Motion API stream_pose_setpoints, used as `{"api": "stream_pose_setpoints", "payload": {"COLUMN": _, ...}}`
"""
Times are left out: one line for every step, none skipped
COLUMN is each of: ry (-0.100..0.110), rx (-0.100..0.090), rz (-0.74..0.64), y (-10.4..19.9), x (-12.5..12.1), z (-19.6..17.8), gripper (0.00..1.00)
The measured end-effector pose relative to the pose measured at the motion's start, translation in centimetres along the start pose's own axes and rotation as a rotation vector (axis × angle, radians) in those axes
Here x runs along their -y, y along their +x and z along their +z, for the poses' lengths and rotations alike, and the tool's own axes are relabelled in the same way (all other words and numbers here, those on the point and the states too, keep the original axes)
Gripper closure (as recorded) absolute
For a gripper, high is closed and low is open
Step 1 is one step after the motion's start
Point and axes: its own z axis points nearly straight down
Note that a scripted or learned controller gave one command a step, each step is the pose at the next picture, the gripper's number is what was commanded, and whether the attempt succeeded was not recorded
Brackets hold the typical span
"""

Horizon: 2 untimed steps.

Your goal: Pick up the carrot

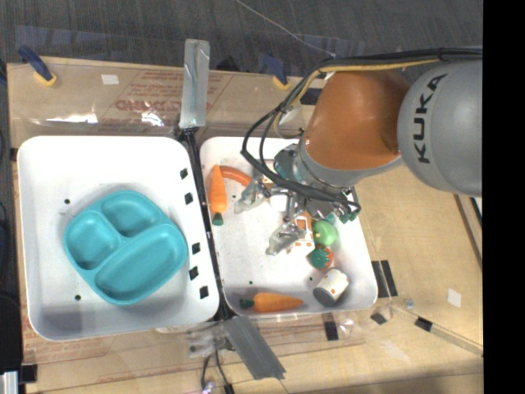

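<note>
Two carrots lie in the right bin (246,261). One carrot (217,191) runs along the bin's left wall, its green end toward the front. The other carrot (276,303) lies flat against the front wall. My gripper (268,217) hangs over the middle of the bin, open, with nothing between its fingers. One metal fingertip (248,196) is just right of the upper carrot, and the other fingertip (285,237) points at the bare bin floor. The orange wrist band hides the bin's back right part.
A curved orange piece (234,174) sits behind the upper carrot. A green toy (326,233), an orange-and-green toy (320,258) and a white cup (331,286) cluster at the right wall. A teal divided plate (125,245) lies in the left bin (49,171).
</note>
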Motion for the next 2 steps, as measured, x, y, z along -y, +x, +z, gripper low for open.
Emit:
{"api": "stream_pose_setpoints", "payload": {"ry": -0.004, "rx": -0.004, "rz": -0.004, "y": -2.9, "x": 4.6, "z": 10.6, "gripper": 0.00}}
{"api": "stream_pose_setpoints", "payload": {"ry": 0.003, "rx": 0.007, "rz": -0.013, "y": -3.4, "x": 4.6, "z": 9.0, "gripper": 1.00}}
